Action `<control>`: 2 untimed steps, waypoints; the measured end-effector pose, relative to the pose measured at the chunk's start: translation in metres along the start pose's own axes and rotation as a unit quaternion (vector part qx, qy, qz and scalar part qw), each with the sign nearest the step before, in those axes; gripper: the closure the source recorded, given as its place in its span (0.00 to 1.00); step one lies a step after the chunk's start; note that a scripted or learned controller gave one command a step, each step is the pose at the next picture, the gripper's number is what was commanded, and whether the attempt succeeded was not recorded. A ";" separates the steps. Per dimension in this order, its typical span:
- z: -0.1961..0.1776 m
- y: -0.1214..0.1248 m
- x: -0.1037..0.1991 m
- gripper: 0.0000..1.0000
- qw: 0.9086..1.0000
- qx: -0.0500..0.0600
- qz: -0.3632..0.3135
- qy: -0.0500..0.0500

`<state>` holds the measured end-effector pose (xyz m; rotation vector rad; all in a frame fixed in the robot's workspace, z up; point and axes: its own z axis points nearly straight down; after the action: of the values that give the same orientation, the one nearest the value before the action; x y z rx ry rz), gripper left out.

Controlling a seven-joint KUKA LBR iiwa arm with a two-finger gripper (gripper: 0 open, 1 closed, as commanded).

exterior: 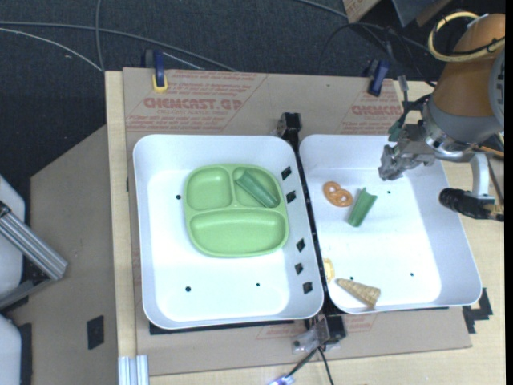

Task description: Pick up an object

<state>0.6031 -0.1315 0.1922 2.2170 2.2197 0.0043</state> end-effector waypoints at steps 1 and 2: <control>-0.013 0.001 0.000 1.00 1.000 0.001 0.000 0.000; -0.023 0.015 0.056 1.00 1.000 0.001 -0.003 0.002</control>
<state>0.6184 -0.0750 0.2153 2.2136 2.2285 0.0058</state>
